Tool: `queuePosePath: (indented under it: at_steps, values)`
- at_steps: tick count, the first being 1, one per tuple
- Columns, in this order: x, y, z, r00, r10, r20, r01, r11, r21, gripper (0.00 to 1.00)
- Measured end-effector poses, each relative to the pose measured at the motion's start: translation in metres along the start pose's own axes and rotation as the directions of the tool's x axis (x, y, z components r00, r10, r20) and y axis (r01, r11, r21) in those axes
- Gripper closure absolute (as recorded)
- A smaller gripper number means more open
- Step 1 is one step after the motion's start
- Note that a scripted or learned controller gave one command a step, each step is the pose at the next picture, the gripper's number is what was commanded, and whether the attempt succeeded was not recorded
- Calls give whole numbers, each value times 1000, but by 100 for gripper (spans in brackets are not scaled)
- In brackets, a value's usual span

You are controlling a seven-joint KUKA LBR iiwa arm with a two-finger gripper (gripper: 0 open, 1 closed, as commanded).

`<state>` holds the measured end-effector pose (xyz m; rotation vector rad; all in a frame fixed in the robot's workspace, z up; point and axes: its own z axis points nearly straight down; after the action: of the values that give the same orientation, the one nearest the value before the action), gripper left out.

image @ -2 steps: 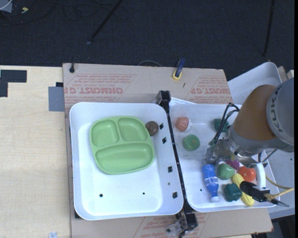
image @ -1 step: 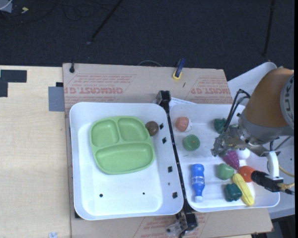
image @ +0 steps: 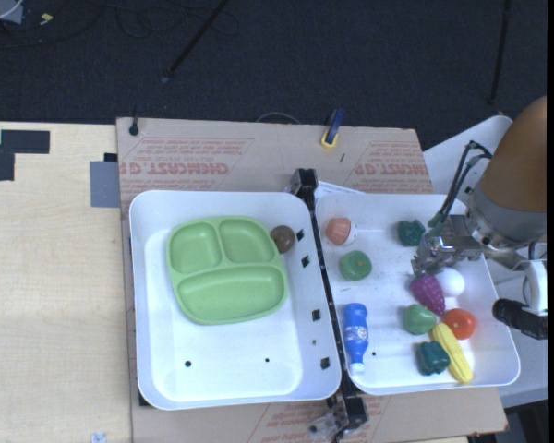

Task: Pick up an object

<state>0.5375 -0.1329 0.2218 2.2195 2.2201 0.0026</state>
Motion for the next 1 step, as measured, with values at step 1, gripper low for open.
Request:
queuePosePath:
  at_steps: [1]
  values:
    - [-1, 0, -6, 1000, -1, -1, 1, 1000, 4, 100]
